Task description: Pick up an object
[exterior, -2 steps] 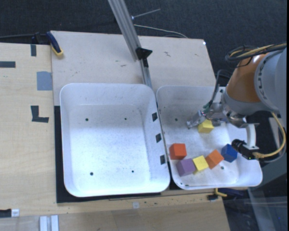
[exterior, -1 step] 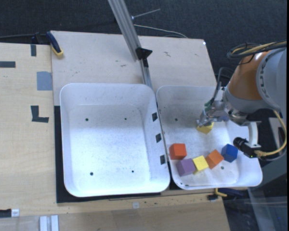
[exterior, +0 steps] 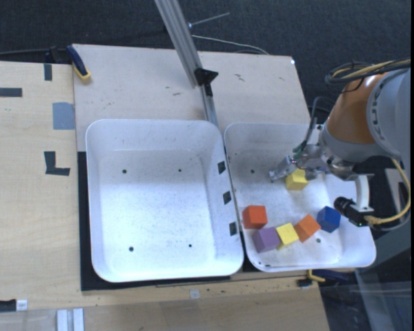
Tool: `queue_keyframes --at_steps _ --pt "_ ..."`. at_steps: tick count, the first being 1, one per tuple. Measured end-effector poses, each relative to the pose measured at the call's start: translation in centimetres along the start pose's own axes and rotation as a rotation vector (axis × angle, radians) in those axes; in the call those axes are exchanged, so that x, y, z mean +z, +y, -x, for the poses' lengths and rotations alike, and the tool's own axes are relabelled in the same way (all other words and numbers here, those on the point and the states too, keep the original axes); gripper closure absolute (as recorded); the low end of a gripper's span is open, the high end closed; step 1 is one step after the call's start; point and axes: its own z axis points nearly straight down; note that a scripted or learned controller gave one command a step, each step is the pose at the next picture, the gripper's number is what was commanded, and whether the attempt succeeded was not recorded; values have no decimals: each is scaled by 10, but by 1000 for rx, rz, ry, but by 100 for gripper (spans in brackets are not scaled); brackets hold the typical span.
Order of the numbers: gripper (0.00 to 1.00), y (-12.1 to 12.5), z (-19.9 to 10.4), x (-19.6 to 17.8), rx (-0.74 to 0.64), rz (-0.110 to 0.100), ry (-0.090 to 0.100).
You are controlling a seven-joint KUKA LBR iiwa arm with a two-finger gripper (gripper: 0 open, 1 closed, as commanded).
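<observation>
Camera view: the pincer (exterior: 288, 172) is seen low in the right bin (exterior: 262, 141), its fingers apparently pressed on a yellow cube (exterior: 297, 179) at its tip. Below it, well apart, five more cubes (exterior: 290, 227) are clustered. The cube could be lost if the grip proves shallow on lifting.

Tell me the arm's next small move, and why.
Probably a short straight lift. The pincer sits low in the right bin right against a yellow cube, apart from the other cubes; lifting would show whether it really holds it.
</observation>
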Motion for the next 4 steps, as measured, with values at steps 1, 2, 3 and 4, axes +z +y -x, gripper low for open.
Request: queue_keyframes --at_steps 1,2,3,4 --pt "0 0 3 8 1 -7 2" --pt "100 1 3 -1 0 -5 1" --pt "0 1 3 -1 0 -5 1" --pt "100 2 3 -11 -1 -6 1"
